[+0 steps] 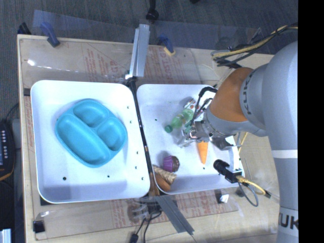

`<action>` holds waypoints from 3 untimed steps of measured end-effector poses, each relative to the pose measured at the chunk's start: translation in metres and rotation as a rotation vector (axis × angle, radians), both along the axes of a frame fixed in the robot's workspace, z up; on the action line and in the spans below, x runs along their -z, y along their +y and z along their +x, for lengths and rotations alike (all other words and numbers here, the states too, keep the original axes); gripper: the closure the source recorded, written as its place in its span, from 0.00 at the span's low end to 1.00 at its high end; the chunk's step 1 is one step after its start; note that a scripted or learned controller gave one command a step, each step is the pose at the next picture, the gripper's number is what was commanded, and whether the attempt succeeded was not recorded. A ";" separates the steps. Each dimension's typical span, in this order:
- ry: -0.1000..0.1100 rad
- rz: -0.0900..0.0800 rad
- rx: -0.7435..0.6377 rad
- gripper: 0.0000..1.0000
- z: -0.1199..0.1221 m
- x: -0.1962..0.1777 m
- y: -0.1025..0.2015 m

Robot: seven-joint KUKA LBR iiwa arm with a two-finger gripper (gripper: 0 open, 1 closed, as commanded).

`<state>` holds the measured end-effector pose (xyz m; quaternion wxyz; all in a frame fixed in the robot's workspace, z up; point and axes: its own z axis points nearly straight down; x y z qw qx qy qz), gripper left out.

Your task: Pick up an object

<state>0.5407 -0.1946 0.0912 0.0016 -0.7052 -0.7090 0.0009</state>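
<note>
In the right bin (152, 105) lie a green bottle (178, 121), an orange carrot (203, 151), a purple round object (171, 162) and a tan object (164, 178) in the near left corner. My gripper (191, 132) is down in this bin, just right of the green bottle and just above the carrot's thick end. It looks close to or touching both. The wrist, with its orange band, covers the bin's right part.
The left bin (45, 176) holds a blue divided plate (91, 130). A metal bar (138, 52) stands at the back between the bins. Cables (243, 178) lie by the right bin's near right corner.
</note>
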 end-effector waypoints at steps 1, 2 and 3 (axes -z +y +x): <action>0.000 0.000 0.000 0.00 0.000 0.000 0.000; -0.001 0.000 -0.002 0.00 0.040 -0.001 0.014; 0.000 0.001 -0.002 0.00 -0.057 0.000 0.041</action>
